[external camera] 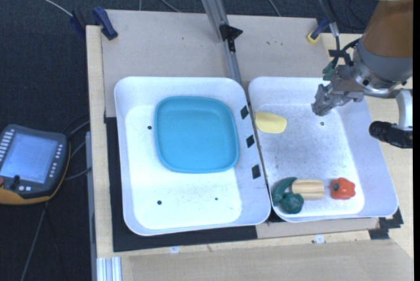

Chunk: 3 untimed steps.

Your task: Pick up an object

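arm (388,23) cut off at right edge, gripper (321,106) finger gap indistinct

Yellow piece: I see a pale yellow, lemon-like object (270,122) lying flat in the right bin (367,142), close to that bin's left wall, in its upper half and well apart from the other pieces.
Green piece: a dark green toy vegetable (287,195) with a lumpy shape sits at the near left corner of the same bin, by the front rim.
Tan piece: a short tan cylinder (308,189) lies on its side, touching the green piece on its right.
Red piece: a small red toy vegetable (342,188) with a green stem rests just beside the tan cylinder's right end, near the front rim.
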Each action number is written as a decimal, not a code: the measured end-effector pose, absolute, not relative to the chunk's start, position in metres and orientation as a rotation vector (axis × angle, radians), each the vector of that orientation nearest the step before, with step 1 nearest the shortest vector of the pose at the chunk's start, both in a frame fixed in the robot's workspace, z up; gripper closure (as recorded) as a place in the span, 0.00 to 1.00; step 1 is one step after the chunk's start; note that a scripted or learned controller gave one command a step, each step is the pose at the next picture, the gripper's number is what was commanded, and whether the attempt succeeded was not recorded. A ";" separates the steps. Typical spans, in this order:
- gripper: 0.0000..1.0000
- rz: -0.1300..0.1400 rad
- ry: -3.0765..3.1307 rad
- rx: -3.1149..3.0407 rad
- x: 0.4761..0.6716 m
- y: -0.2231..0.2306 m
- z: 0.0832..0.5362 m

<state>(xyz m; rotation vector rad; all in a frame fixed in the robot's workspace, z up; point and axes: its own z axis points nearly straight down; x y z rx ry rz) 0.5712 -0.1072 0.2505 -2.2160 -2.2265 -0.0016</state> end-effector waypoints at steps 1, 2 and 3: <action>1.00 -0.003 -2.227 -2.216 0.577 -0.051 0.258; 1.00 -0.002 -2.227 -2.216 0.592 0.004 0.260; 1.00 -0.002 -2.226 -2.216 0.603 0.062 0.258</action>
